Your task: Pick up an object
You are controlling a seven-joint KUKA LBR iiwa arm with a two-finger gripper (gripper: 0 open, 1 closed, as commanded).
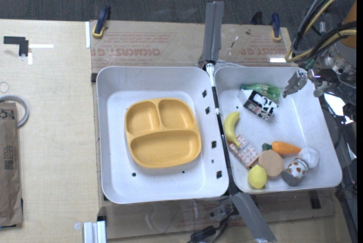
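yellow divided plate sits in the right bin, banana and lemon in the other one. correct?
Not quite. The camera view shows the yellow divided plate in the left bin, not the right. The banana and the lemon lie in the other one, the right bin, as you said.

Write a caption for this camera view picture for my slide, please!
Gripper poised over right bin of toy food; yellow plate in left bin.

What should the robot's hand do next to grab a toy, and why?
Probably swing left and lower toward the black-and-white packet. The hand sits at the right white bin's upper right edge, holding nothing, and that packet with the green wrapper lies nearest it.
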